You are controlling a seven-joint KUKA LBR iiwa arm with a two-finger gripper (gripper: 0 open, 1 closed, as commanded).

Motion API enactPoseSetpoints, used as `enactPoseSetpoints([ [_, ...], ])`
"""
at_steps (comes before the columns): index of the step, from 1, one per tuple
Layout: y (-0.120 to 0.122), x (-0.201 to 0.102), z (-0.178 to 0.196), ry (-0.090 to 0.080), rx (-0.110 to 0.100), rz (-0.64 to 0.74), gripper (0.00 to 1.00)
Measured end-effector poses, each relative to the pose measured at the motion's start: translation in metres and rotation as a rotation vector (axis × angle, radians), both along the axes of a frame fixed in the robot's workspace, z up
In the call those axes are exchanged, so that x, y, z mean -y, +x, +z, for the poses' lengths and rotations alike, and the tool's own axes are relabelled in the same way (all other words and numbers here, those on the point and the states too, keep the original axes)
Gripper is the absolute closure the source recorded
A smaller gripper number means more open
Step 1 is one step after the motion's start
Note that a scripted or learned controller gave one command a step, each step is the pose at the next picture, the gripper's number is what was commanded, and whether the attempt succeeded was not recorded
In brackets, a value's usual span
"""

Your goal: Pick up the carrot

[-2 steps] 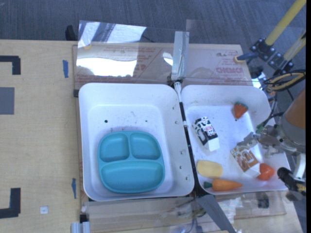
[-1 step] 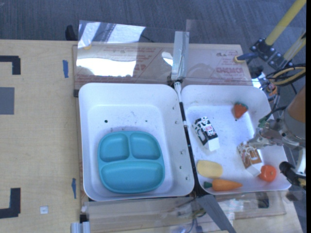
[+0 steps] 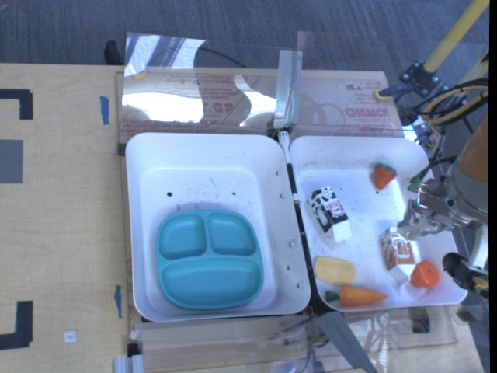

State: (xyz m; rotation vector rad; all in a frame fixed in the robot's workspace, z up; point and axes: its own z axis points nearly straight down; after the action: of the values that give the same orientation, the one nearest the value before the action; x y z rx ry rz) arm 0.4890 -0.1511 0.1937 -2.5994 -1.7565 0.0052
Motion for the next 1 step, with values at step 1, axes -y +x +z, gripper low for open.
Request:
enactPoseSetpoints([
  [1,0.1000,-0.0595,0.0061,-0.003,-0.003,-0.227,1.00],
])
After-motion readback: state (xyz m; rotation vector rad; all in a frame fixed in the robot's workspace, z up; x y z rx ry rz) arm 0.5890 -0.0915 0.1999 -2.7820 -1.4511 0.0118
